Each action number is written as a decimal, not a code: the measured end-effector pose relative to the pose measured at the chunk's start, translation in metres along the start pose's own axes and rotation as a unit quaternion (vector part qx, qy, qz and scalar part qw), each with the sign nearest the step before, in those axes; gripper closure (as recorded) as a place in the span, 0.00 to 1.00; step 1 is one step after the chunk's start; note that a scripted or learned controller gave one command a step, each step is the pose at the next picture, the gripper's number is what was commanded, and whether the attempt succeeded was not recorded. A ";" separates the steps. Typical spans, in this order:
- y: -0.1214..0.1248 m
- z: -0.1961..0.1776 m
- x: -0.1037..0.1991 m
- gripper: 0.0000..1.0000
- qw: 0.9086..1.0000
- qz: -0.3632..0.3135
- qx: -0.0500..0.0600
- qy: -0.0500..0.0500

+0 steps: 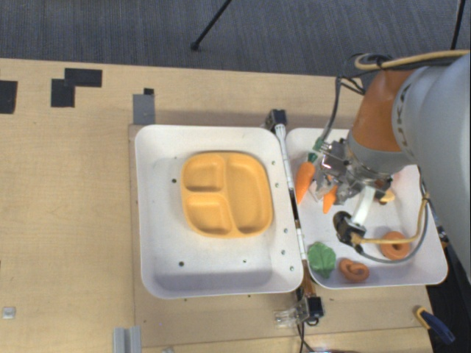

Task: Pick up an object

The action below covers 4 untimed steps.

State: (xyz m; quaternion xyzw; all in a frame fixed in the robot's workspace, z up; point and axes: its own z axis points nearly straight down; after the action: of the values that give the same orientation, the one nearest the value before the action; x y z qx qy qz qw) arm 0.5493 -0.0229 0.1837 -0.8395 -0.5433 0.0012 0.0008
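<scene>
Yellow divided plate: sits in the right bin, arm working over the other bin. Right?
Not quite. The camera view shows the yellow divided plate in the left bin; the arm is over the right bin, among the toy food.

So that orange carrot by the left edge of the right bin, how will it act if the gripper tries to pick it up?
The carrot looks smooth and tapered, so it may slip out toward its thin end. Its rounded body could roll if nudged. It lies close to the right bin wall and beside the gripper, leaving little room on that side.
</scene>
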 end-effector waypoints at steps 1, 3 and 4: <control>0.000 0.000 0.000 0.00 1.000 0.000 0.000 0.000; 0.037 0.093 -0.050 0.00 0.990 -0.139 -0.015 0.003; 0.037 0.093 -0.050 0.00 0.990 -0.139 -0.014 0.003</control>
State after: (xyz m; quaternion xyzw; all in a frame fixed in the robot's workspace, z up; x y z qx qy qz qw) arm 0.5623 -0.0832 0.0906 -0.7560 -0.6544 -0.0094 -0.0094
